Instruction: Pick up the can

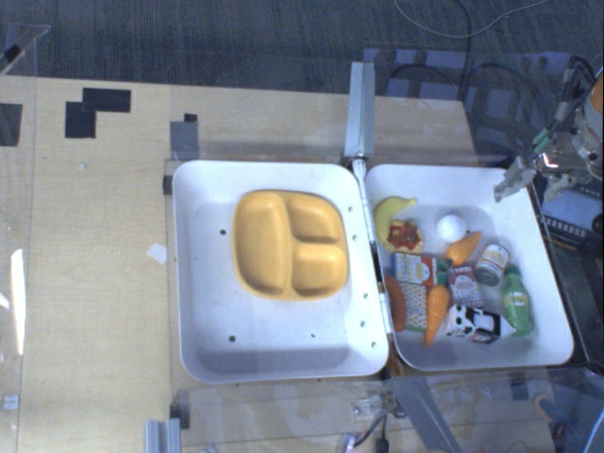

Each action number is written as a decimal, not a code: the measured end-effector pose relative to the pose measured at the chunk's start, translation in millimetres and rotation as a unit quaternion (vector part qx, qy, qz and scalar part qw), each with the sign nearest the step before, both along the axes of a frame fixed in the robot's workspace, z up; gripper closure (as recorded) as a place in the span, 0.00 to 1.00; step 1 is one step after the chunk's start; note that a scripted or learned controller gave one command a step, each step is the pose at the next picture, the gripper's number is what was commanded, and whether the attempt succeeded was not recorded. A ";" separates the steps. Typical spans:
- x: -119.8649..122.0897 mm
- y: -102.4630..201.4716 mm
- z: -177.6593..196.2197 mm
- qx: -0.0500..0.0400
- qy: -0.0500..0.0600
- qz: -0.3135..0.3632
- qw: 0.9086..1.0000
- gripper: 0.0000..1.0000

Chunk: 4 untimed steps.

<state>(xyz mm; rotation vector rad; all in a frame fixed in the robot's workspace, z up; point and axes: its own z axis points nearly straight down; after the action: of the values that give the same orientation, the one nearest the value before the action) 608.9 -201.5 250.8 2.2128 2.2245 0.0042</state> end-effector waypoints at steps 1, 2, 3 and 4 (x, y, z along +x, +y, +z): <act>-36.8 -4.2 -126.2 0.000 0.000 -0.077 0.997 0.00; -37.2 7.4 -161.7 -0.001 -0.003 -0.042 0.999 0.00; -21.4 43.3 -4.9 0.000 -0.002 -0.038 0.999 0.00; -23.5 6.6 -151.8 0.000 -0.001 -0.072 0.997 0.00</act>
<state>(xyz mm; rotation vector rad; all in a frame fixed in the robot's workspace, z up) 585.4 -195.0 99.0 2.3655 2.0588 0.0073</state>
